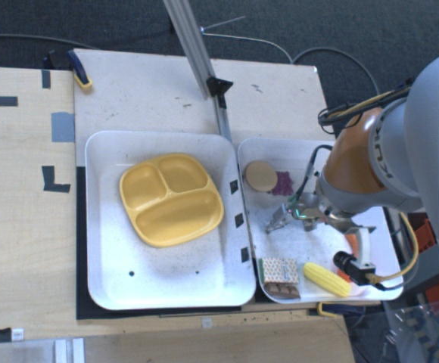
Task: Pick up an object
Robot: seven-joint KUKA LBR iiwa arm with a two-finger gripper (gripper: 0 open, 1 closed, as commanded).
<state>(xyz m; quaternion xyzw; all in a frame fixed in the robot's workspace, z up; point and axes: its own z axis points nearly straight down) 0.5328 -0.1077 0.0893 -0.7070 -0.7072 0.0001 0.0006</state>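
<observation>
Two white bins sit side by side: the left bin (98, 203) bears a yellow divided plate (171, 199), the right bin (259, 237) a corn cob (326, 278). Above it, the gripper (280, 219) hovers, its grip perhaps empty; I cannot tell.

One camera sits high above the bench (23, 165) and looks down at a slant on both white bins (102, 225). The arm (371, 165) comes in from the right.
</observation>
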